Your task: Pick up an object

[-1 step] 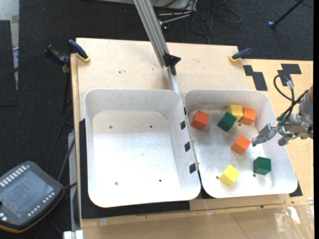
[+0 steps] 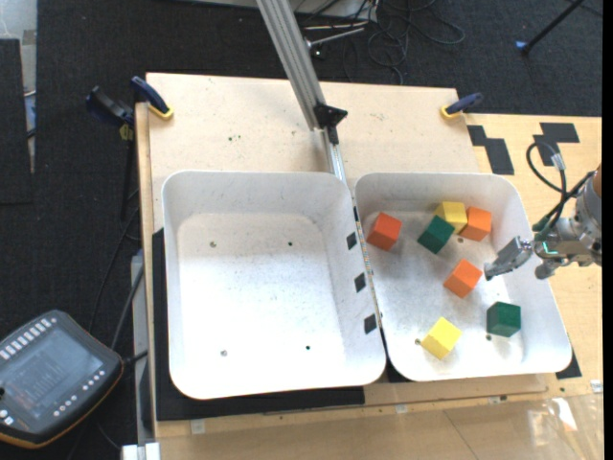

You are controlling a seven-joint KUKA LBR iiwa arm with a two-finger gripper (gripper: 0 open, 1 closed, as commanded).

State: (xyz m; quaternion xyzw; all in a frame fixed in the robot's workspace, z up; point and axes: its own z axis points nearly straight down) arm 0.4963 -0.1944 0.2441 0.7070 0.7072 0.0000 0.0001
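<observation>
We have the gripper (image 2: 510,256) at the right bin's (image 2: 548,353) right rim, and we cannot tell how it is set. Nothing sits in it as far as we see, so the pick is not yet made. Every cube lies loose on the bin floor: an orange cube (image 2: 464,278) just beside the gripper, a green cube (image 2: 504,318) below it, a yellow one (image 2: 442,336) near the front. The grasp and the lift are all left, we judge.

floor (image 2: 77,27): dark carpet | bench (image 2: 249,123): pale wood | cables (image 2: 412,36) behind
</observation>
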